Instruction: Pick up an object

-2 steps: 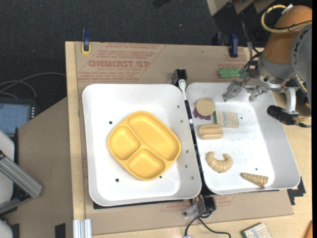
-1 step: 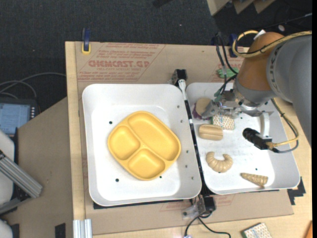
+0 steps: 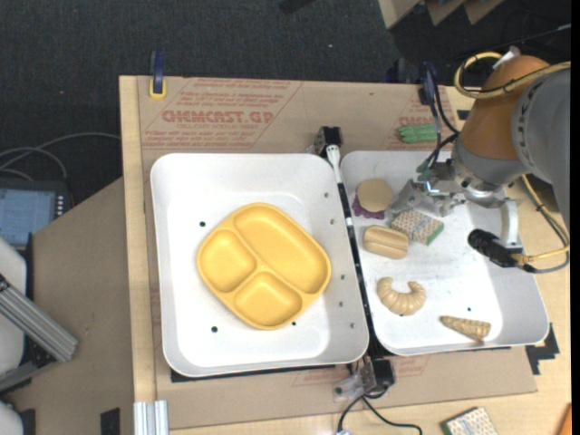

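- Small speckled block with a green edge: in the right white bin, just under the gripper.
- Gripper: finger opening cannot be told; no object seen lifted.
- Tan bread roll, croissant, cone: lying loose nearby.
- Yellow divided plate: left bin.
- Pick judged not yet done.

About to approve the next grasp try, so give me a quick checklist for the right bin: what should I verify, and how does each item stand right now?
1. Gripper over the right bin: ok, it sits above the bin's upper part.
2. Nearest target: ok, the patterned block lies just below the gripper.
3. Anything held: cannot tell, the wrist hides the fingers.
4. Crowding at the target: not ok, the patterned block, the bread roll and the round biscuit lie close together.
5. Easier targets: ok, the croissant and the cone lie apart from the others.
6. Yellow tray: ok, in the left bin, away from the arm.
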`<state>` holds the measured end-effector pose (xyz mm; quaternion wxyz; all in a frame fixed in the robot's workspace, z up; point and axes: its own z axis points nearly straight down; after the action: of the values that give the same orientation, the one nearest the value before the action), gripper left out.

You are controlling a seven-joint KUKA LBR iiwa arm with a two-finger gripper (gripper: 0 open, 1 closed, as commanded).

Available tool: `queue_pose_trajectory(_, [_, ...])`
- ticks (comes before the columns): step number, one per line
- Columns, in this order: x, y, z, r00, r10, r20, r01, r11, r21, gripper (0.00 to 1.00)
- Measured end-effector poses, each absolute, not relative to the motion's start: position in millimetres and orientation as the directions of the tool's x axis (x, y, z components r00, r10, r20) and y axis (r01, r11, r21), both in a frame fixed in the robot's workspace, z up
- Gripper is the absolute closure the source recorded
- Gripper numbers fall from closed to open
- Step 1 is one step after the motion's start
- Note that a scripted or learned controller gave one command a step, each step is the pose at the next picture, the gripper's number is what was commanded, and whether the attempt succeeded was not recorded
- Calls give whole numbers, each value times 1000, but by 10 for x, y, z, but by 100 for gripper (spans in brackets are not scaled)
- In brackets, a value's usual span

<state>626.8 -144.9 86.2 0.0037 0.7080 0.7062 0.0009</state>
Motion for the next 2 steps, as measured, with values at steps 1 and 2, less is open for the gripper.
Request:
queue_pose_trajectory(1, [6690, -1113, 856, -4, 1000, -1, 1000, 4, 6, 0])
queue_pose_trajectory(2, [5851, -1760, 845, 8, 1000, -1, 1000, -8, -7, 0])
